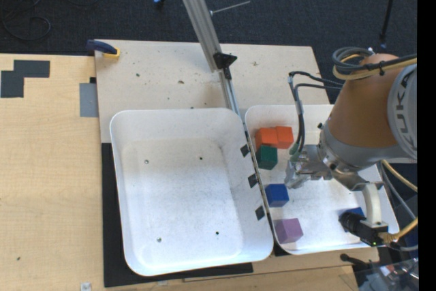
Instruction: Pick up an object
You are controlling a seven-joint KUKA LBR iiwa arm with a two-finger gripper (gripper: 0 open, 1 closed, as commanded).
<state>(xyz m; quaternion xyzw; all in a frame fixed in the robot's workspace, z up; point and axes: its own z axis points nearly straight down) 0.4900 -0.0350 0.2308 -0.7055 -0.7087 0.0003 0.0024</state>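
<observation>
In the right bin (320, 245), along its left wall, lie an orange block (274, 136), a dark green block (267, 157), a blue cube (277, 195) and a purple cube (289, 230). My gripper (297, 172) hangs low over the middle of this bin, just right of the green block and up and to the right of the blue cube. Nothing shows held in it. The grey arm with its orange band (364, 102) covers the bin's right part.
The left bin (129, 146) stands beside the right one, sharing a divider with black clips (252, 180). A slanted aluminium bar (201, 17) rises behind the bins. Yellow-blue tool (103, 48) lies at the bench's far left corner.
</observation>
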